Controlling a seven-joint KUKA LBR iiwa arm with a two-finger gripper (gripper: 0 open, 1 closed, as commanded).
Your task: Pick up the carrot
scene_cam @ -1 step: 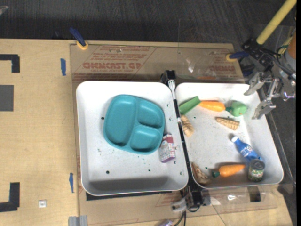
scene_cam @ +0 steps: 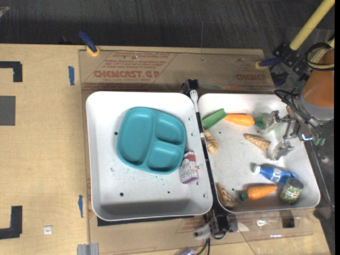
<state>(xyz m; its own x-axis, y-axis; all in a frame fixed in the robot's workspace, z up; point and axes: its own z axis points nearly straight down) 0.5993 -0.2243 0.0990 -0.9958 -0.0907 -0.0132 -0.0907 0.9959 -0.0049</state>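
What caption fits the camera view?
Gripper poised in the right bin between two carrots; teal plate left.

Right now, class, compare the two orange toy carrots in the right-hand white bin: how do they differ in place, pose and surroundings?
The upper orange toy carrot lies near the bin's far wall beside a green piece; the lower orange toy carrot lies near the front wall, next to a green-lidded jar. The upper one sits close to the gripper; the lower one lies farther off. Both are orange, lying roughly crosswise.
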